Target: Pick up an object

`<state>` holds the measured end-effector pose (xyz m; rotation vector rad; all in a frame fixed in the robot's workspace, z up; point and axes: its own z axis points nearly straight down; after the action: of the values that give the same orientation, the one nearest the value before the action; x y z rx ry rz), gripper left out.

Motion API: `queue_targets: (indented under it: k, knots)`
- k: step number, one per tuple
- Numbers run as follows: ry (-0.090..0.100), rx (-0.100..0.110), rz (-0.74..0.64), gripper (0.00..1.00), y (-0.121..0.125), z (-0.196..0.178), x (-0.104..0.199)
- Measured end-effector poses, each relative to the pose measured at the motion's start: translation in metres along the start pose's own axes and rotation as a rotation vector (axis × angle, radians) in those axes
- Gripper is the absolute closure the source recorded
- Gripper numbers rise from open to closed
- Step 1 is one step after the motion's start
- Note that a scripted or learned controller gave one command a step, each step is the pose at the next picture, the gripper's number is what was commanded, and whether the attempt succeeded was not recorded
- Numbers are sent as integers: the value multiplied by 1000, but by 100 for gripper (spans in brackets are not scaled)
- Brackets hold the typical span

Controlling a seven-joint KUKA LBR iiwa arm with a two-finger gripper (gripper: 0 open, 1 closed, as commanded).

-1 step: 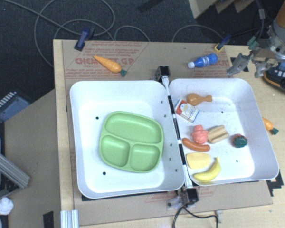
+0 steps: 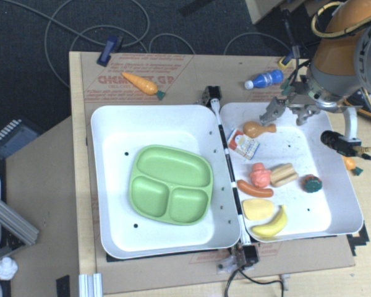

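My gripper (image 2: pixel 289 112) hangs over the far end of the right bin (image 2: pixel 334 212), open, with its two grey fingers spread and nothing between them. Just below its left finger lies a brown toy drumstick (image 2: pixel 258 129). Further down the bin are a small red-and-white packet (image 2: pixel 243 145), a pink lumpy toy (image 2: pixel 260 175), a tan bun (image 2: pixel 283 174), an orange sausage (image 2: pixel 256 190), a dark red berry with a green top (image 2: pixel 311 183), a pale yellow piece (image 2: pixel 258 209) and a banana (image 2: pixel 271 225).
The left bin (image 2: pixel 111 135) holds a green divided plate (image 2: pixel 171 184). On the board behind the bins lie a toy carrot (image 2: pixel 142 83), a blue bottle (image 2: pixel 264 79) and a blue marker (image 2: pixel 109 50). A black clip (image 2: pixel 213 95) sits where the bins meet.
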<state>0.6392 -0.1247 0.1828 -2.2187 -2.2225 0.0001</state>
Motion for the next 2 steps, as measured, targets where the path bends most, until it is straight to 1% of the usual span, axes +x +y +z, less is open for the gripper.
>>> queue_targets:
  k: [1, 2]
  knots:
    - [0, 1, 2, 0, -78, 48, 27]
    - [-2, -7, 2, 0, -93, 96, 31]
